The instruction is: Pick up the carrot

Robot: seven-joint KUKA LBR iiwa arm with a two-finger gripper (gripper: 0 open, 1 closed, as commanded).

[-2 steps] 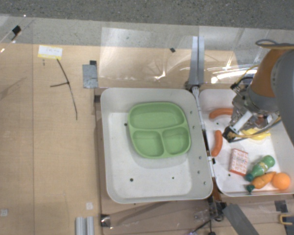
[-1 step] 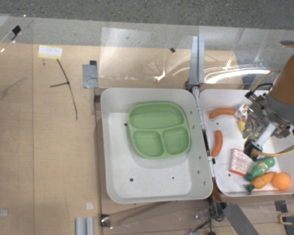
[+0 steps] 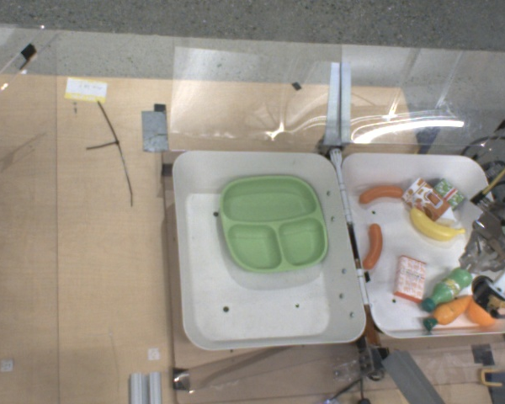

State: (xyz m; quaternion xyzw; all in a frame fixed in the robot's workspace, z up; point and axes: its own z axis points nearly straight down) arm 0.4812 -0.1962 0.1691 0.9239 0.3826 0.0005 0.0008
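The hand [image 3: 489, 263] is seen at the right edge of the view, low over the right bin [image 3: 387, 322], as a grey metal assembly with cables about it. How far it is opened cannot be told, since its tips are lost among the clutter, and nothing is shown to be held by it. Just below it, in the bin's near right corner, the carrot [image 3: 454, 311] is found lying on its side (orange, with a green stub at its left end), touching the green bottle [image 3: 449, 289] that lies tilted just above it. A second orange piece [image 3: 481, 314] is seen just to the carrot's right, beside a black and white cylindrical part.

Further left in the same bin a small red and white packet [image 3: 411, 277] is laid flat. Above the hand, a banana [image 3: 435, 226] is placed beneath a small carton [image 3: 433, 197]. Two sausages are also present: one [image 3: 380, 194] near the far wall, one [image 3: 372, 247] upright along the left wall.

In the left bin [image 3: 194, 310] a green divided plate [image 3: 273, 223] is set, with three compartments. Both bins are carried by the wooden desk [image 3: 67, 268].
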